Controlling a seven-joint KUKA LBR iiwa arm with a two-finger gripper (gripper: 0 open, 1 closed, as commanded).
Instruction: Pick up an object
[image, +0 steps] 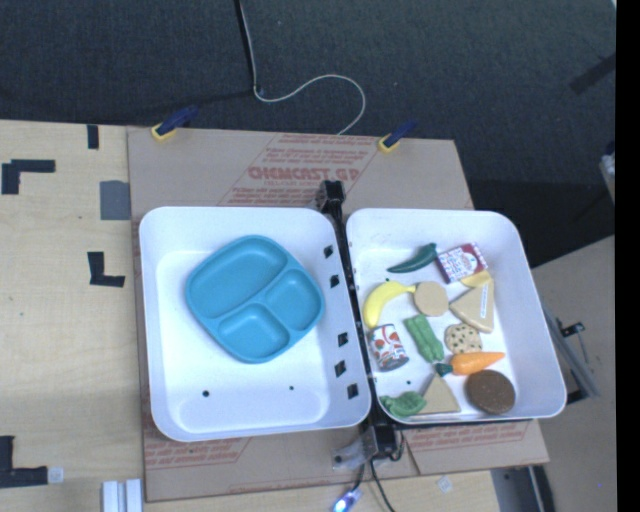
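Both white bins (160, 300) on the counter (60, 330) are viewed from above, at a slant, from moderate height.

Two white bins: the left bin (160, 300) carries one blue divided plate (254, 297). The right bin (520, 290) carries about a dozen toy foods, among them one banana (381, 299), one carrot (474, 362), one chili pepper (414, 259), one cookie (461, 338), one brown disc (491, 391).

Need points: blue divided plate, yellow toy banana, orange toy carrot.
blue divided plate (254, 297), camera view, centre ridge where the compartments meet.
yellow toy banana (383, 298), camera view, middle of its curve.
orange toy carrot (476, 361), camera view, mid-body.
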